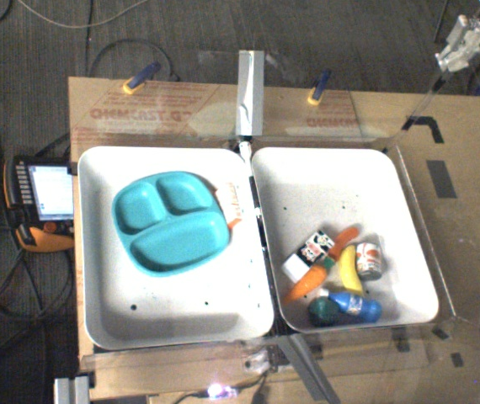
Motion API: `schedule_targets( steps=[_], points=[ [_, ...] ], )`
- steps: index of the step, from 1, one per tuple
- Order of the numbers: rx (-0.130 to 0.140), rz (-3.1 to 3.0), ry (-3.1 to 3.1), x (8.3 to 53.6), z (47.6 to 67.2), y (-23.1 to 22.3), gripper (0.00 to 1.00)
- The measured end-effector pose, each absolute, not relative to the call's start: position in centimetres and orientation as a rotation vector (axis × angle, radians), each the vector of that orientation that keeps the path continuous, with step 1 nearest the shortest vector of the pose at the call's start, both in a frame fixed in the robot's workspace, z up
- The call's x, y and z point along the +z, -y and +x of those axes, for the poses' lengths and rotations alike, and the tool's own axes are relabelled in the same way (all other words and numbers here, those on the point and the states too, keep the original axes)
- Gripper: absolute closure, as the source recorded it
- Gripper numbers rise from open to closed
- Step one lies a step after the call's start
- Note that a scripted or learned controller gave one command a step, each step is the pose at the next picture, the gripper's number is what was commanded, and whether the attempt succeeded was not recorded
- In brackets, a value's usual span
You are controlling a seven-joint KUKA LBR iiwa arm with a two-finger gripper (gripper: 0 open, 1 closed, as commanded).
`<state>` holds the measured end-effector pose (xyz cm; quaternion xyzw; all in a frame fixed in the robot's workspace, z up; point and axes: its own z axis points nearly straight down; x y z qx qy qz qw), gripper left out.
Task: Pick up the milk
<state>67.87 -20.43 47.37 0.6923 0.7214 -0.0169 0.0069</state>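
Dark grey carpeted floor [46,40] from nine o'clock round to twelve, crossed by loose black cables [50,11]. Brown board bench [177,108] at centre, with blue-and-yellow clamps [141,77] along its twelve o'clock edge. Orange-cased handheld screen [45,200] lying at nine o'clock, lit pale blue-white.

The pale metal two-finger gripper [463,45] sits at the far right corner of the scene, raised and tilted; the view is too small to show more.
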Motion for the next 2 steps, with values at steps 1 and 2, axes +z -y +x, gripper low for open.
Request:
schedule_targets(
  steps=[1, 2],
  points=[
    [-0.061, 2.161, -2.257, 48.16, 68.06, 20.32, 1.0],
    [-0.07, 2.157, -2.257, 48.96, 68.24, 20.22, 1.0]
  ],
)
